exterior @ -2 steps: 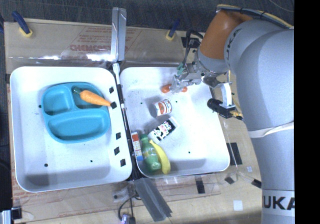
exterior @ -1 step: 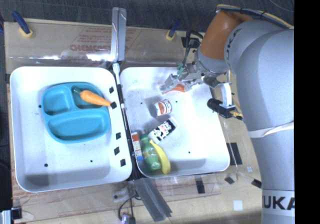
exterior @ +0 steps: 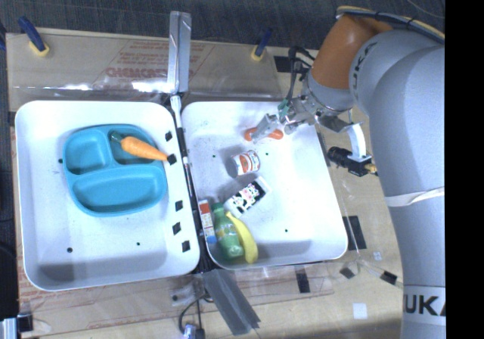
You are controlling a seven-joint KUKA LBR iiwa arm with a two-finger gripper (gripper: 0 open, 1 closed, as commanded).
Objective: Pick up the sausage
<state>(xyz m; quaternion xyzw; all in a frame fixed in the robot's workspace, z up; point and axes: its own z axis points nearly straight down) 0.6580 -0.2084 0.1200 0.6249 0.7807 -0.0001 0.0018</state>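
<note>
Sausage, small, orange-red and stubby (exterior: pixel 262 133), is seen in the upper part of the right shallow white bin (exterior: pixel 318 209), right of frame centre, and is gripped between the closed-in fingers of the grey two-finger gripper (exterior: pixel 266 128).

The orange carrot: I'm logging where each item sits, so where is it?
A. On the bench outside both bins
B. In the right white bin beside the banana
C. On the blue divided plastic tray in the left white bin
C: the orange carrot lies across the blue divided plastic tray, which sits in the left white bin.
</note>
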